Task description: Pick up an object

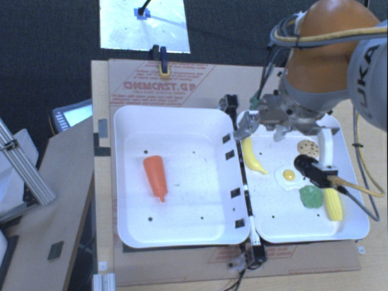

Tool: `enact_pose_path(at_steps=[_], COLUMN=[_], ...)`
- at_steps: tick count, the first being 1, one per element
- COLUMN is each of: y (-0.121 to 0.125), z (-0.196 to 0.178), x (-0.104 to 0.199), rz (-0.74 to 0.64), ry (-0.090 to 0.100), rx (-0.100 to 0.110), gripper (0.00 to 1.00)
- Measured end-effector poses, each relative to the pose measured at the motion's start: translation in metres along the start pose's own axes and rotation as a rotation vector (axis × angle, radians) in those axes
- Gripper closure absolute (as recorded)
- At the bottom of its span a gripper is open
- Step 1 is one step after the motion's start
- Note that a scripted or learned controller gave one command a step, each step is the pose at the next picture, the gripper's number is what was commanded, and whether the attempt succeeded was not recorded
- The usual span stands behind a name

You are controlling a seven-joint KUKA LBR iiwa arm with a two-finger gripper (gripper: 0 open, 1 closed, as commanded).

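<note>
The whole pick is left to do, as far as I can judge. My gripper hangs over the far end of the right bin, close to the wall it shares with the left bin. My fingers look spread, with only bare white floor between them; I pinch nothing and touch nothing. The carrot is the biggest thing on offer. It lies alone in the left bin, across the shared wall and well apart from my fingers, so I judge it a poor first choice. The banana is the nearest piece, just on the camera side of my finger by the shared wall and running along that wall. The corn lies at the bin's other side, well apart from me. The fried egg sits near, beyond the banana and further toward the camera. A green leaf lies past the egg, beside the corn. The cookie is near my other finger, on its outer side. What remains is to settle on one piece, likely the banana, come down around it, close and lift.
</note>
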State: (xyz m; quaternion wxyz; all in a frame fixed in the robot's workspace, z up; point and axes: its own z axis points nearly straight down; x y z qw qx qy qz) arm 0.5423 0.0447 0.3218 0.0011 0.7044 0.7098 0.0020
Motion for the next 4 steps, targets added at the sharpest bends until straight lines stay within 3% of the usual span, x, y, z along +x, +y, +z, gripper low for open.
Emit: enact_pose_path(at_steps=[4], y=[0.0000], z=[0.0000], x=[0.0000], rz=[0.000], ry=[0.000], rx=[0.000], gripper=[0.00])
